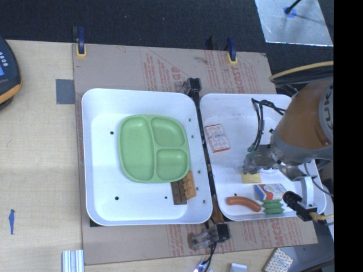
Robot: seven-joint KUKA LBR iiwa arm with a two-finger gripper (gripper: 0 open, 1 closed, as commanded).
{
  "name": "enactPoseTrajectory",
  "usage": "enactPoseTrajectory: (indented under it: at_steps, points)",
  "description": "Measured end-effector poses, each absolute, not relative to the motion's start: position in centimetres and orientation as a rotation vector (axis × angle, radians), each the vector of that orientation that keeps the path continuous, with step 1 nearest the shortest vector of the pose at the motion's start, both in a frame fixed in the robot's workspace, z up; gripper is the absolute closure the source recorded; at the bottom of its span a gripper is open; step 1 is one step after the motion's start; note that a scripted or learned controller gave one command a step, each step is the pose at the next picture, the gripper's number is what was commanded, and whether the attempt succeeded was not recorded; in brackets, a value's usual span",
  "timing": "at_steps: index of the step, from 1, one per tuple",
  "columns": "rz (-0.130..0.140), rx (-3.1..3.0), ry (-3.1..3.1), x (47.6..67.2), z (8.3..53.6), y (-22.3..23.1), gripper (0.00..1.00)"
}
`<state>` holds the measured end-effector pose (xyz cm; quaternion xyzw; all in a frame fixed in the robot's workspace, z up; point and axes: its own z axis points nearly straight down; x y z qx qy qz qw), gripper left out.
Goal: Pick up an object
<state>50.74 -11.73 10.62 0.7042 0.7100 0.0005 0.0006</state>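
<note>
Brown cardboard (142,67) spreads under and left of the jaws. Two blue clamps (80,38) (230,47) pin its far edge, beyond the jaws. Grey tape (65,90) and a yellow-rimmed device (7,67) lie far left; foil (292,13) lies beyond.

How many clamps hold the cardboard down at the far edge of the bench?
2. One clamp sits at the far left corner of the cardboard, the other clamp further right along the same edge, above the right bin. Others may be hidden behind the arm.

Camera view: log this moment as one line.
claw over right white bin | above yellow block | green divided plate in left white bin
</note>
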Motion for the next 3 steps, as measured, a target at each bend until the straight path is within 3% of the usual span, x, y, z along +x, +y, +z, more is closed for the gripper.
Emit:
enactPoseTrajectory:
  at_steps: [1,2,3]
  points:
    - [0.000,2.210,2.232,50.7,11.6,-11.8,1.00]
    - [0.005,2.213,2.231,47.6,19.6,-6.6,1.00]
    - [-0.004,2.218,2.229,47.6,19.2,-6.9,0.00]
